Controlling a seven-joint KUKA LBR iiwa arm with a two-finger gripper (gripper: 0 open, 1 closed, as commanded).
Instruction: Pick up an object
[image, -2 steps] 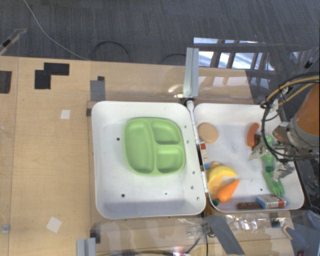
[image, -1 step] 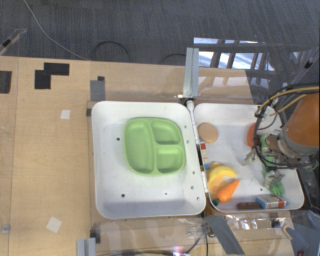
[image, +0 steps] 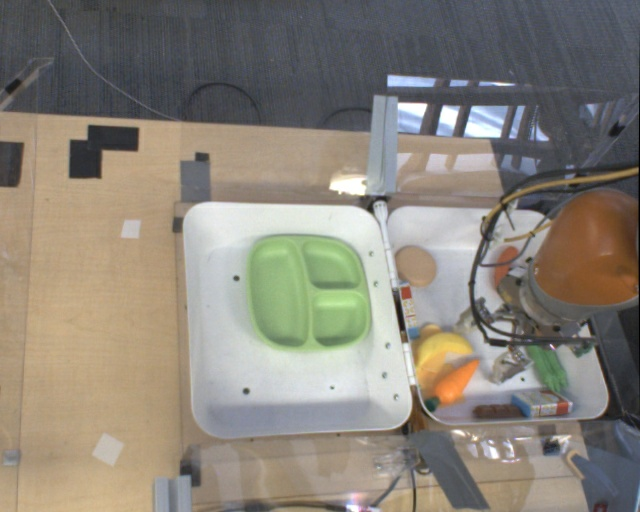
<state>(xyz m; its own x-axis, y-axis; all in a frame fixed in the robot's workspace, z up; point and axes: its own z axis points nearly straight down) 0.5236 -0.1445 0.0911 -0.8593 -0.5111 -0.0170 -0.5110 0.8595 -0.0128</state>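
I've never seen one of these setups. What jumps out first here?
A bright green divided plate sits alone in the left white bin. Over the right bin hangs the arm's big orange band, above a heap of small things, among them a yellow toy and an orange carrot.

Robotics lab: bench-mounted white bins (image: 200, 400)

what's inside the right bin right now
In the right bin: a tan disc, yellow toy, orange carrot, green piece and small box. The arm covers its right part.

Right bin (image: 440, 232) crowded, top-left corner free.
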